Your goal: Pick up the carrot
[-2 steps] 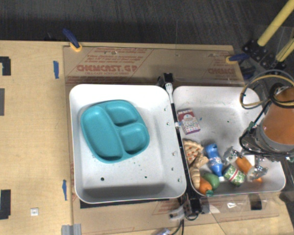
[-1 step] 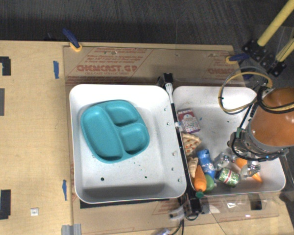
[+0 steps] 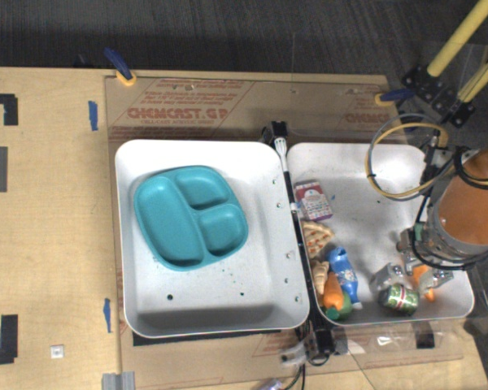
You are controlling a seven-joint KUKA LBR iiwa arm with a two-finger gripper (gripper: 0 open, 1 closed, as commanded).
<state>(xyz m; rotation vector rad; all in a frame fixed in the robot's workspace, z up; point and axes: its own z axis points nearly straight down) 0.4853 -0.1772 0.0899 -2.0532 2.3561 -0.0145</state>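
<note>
glossy white plastic bins [image 3: 260,161]; matt teal plastic tray [image 3: 191,215]; cardboard bench [image 3: 49,218].

The arm [image 3: 472,210] hides the claw [image 3: 419,276] fingers and runs off the right edge.

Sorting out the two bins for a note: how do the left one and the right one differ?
The left bin bears one teal divided plate; the right bin bears several small things, the carrot among them. The gripper is over the right bin, not the left. Both are shallow and white.
</note>
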